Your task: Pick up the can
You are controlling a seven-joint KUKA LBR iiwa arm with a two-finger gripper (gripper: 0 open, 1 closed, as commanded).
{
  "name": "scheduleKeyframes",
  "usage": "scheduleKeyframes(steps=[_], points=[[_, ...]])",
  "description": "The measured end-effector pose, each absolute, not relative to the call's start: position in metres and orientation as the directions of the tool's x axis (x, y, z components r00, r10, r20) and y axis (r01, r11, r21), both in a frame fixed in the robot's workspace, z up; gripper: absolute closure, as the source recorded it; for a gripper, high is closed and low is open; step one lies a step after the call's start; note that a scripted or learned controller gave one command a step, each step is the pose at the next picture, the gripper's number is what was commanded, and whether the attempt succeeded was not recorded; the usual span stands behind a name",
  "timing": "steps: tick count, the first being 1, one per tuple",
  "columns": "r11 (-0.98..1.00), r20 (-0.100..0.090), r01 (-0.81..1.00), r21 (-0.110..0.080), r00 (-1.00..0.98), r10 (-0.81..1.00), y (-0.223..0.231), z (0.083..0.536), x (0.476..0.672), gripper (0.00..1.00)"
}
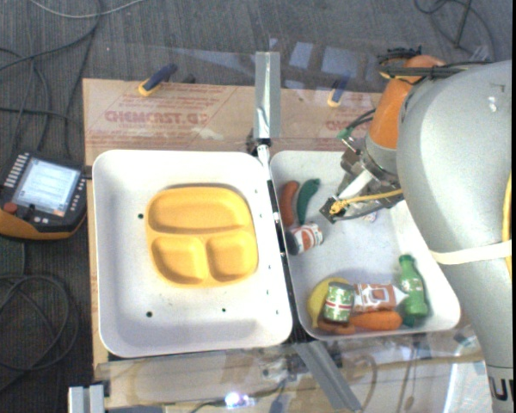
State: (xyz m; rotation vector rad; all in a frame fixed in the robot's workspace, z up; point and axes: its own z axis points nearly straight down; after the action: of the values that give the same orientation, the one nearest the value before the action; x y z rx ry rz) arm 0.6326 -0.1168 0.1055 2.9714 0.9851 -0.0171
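Observation:
A small green can (pixel 337 302) with a red and white label stands at the front of the right bin (pixel 361 248). It is pressed between a yellow lemon (pixel 319 297) and a red and white packet (pixel 378 296). A second can-like thing, red and white (pixel 305 237), lies on its side by the bin's left wall. My gripper (pixel 359 170) hangs over the back of the right bin, below the orange band. It is well behind the green can and to the right of the lying one, and nothing shows in its grasp.
The right bin also has a brown sausage (pixel 289 201) and a dark green vegetable (pixel 308 194) at the back left, a carrot (pixel 371 321) and a green bottle (pixel 410 289) at the front. A yellow divided tray (pixel 203 233) lies in the left bin (pixel 120 256).

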Motion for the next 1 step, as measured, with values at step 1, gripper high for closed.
scheduleKeyframes(steps=[1], points=[[-0.802, -0.014, 0.598, 0.006, 0.802, 0.598, -0.1165, 0.1053, 0.6326, 0.0]])
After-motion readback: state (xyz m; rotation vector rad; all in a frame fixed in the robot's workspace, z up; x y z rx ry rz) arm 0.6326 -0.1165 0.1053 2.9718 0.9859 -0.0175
